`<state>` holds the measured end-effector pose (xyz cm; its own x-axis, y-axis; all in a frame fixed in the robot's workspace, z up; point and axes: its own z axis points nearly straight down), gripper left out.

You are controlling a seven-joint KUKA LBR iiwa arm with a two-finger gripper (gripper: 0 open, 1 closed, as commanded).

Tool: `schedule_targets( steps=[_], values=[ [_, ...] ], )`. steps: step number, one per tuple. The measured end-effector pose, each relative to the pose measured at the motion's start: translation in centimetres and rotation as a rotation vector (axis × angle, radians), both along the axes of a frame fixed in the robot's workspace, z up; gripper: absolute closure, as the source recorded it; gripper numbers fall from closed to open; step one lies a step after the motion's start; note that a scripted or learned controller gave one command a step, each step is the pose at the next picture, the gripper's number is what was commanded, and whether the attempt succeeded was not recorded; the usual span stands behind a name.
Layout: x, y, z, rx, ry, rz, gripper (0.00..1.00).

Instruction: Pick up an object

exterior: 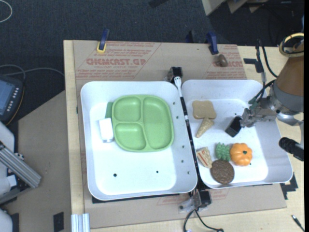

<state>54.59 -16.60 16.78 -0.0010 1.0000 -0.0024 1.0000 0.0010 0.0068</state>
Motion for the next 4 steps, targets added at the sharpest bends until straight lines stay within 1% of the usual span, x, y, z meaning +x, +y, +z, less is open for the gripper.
schedule_targets(
  steps=[1, 2, 3, 4],
  values=[
    [0.1, 0.0, 5.4, 0.0, 0.0, 0.001, 1.0],
    [2.4, 4.6, 4.4, 0.003, 0.004, 0.005, 1.0],
    [5.7, 9.7, 4.9, 0.004, 0.002, 0.006, 1.0],
    [7.1, 14.1, 4.6, 0.003, 0.003, 0.004, 1.0]
  ],
)
